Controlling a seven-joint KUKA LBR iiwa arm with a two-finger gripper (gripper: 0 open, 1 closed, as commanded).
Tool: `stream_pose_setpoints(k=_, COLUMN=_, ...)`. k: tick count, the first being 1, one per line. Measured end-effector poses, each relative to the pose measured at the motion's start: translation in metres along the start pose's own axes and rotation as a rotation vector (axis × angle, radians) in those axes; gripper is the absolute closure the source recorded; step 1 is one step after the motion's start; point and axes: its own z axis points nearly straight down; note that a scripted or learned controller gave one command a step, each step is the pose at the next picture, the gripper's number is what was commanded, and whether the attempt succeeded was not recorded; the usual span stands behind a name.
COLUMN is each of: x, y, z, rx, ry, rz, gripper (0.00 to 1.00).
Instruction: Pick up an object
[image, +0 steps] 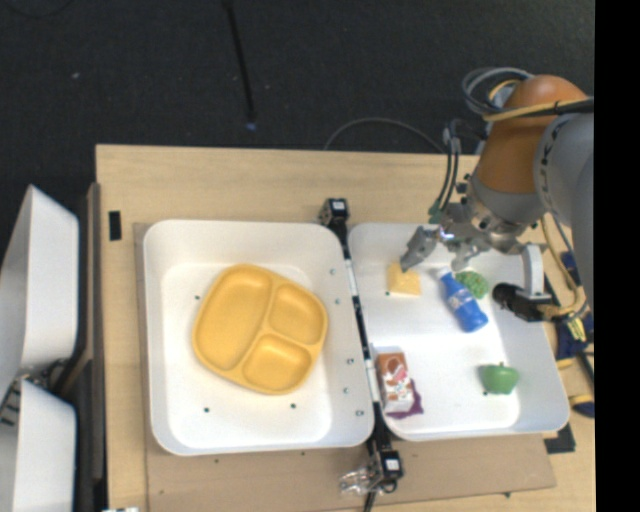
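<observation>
The claw hung over the upper part of the right bin, beneath the grey arm with its orange band. Its two fingers were spread apart, with nothing seen between them. The left finger pointed down toward a pale yellow wedge, which lay just below it at about 7 o'clock from the claw; whether the tip touched the wedge could not be told. At about 5 o'clock from the claw lay a blue bottle on its side, its upper end near the right finger. A small green thing sat just beside the bottle at its 1 o'clock. Farther out, at 5 o'clock, a green pepper-like toy rested near the bin's lower right corner. At 7 o'clock, a small carton with a purple base lay close to the bin's left wall. The left bin stood at 9 o'clock, touching the right bin along a shared edge, and held a yellow divided plate with three compartments. Both bins rested on a wooden bench.
</observation>
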Motion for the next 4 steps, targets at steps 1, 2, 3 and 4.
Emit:
stream_pose_setpoints(k=1, x=-0.007, y=0.0, z=0.043, rx=-0.001, ry=-0.001, rz=0.001, gripper=0.0)
stream_pose_setpoints(k=2, x=-0.009, y=-0.001, z=0.082, rx=0.0, ry=0.0, rz=0.003, gripper=0.0)
stream_pose_setpoints(k=3, x=-0.01, y=0.001, z=0.068, rx=-0.006, ry=0.0, rz=0.005, gripper=1.0)
stream_pose_setpoints(k=4, x=-0.004, y=-0.003, z=0.018, rx=-0.009, ry=0.002, rz=-0.001, gripper=1.0)
